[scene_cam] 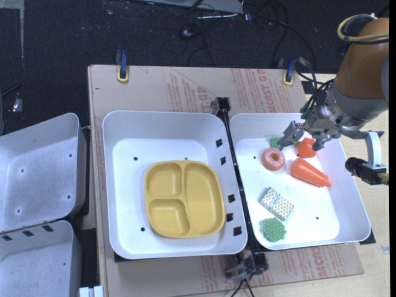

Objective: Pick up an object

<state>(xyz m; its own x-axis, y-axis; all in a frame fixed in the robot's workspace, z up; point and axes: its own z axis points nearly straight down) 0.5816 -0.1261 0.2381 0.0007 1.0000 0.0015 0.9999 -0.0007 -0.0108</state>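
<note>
White right bin [346,224] — small red object [306,147] between open pincer [304,140] fingers.

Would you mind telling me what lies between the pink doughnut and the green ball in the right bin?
In the camera view, a small patterned block lies between the pink doughnut and the green ball, apart from both on the bin floor.

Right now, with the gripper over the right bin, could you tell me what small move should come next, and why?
Probably a short descent: the gripper hangs with fingers spread over a small red object, between the pink donut and the orange carrot, with nothing yet held.
</note>
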